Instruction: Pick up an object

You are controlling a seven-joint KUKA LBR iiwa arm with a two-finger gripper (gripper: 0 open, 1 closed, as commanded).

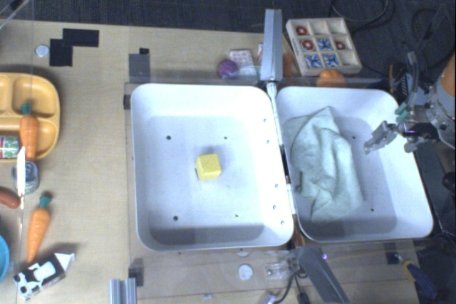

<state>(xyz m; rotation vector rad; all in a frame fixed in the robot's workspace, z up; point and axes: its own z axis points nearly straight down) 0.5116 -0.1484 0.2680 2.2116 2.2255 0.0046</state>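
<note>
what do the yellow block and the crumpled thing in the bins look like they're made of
The yellow block in the left bin looks like matte foam or sponge: soft edges, no shine, though painted wood is possible. The crumpled thing in the right bin looks like pale woven cloth: it lies in loose folds and creases.

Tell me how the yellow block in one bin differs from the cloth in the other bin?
The yellow block is small, bright and boxy; the cloth is much larger, pale and crumpled into folds. The block keeps firm, straight edges, while the cloth lies limp and spread out. The block sits near the middle of the left bin; the cloth covers the left half of the right bin, nearer the gripper. Both rest loose on a white bin floor.
</note>
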